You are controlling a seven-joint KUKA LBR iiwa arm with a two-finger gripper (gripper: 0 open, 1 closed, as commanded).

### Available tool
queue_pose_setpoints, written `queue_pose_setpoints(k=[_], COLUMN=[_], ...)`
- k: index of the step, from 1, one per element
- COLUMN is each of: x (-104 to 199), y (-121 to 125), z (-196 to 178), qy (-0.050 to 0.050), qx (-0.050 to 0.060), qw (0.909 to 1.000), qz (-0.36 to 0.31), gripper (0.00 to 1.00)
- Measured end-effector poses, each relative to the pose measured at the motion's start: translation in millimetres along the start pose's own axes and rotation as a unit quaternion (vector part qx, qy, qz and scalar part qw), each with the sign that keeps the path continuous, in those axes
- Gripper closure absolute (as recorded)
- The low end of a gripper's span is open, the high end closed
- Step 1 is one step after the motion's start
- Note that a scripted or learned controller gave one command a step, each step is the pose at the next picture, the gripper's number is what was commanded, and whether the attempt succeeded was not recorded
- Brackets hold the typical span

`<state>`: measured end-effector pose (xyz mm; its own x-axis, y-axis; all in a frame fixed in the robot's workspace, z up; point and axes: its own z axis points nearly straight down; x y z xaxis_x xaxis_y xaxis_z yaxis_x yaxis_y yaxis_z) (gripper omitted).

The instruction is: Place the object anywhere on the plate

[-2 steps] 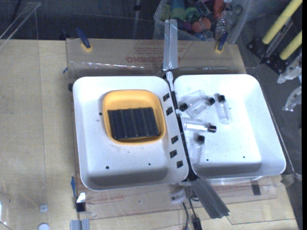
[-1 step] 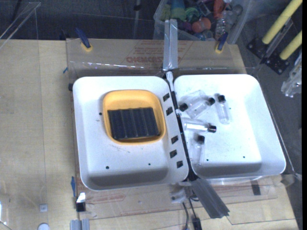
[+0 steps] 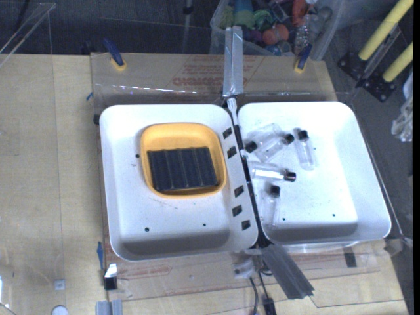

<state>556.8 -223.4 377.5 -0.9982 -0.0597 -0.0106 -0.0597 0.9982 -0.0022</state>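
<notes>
Yellow plate (image 3: 180, 136) sits in the left bin (image 3: 121, 176), a dark ribbed pad (image 3: 182, 168) on it; several clear vials with black caps (image 3: 279, 156) lie scattered in the right bin (image 3: 341, 176) near the divider (image 3: 239, 176), none on plate

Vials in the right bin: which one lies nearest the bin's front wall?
The clear vial with its black cap at its far end, close to the divider. The other vials are clustered farther back, toward the middle of the right bin.
</notes>
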Motion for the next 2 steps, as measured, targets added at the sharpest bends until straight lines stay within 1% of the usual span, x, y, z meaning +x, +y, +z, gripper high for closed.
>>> queue_pose_setpoints(k=[1,2], x=[1,-17], y=[1,1], z=[24,72], qy=[0.002,0.002], qx=[-0.002,-0.003], qw=[0.9838,0.9592], qz=[-0.179,-0.283], gripper=[1.00,1.00])
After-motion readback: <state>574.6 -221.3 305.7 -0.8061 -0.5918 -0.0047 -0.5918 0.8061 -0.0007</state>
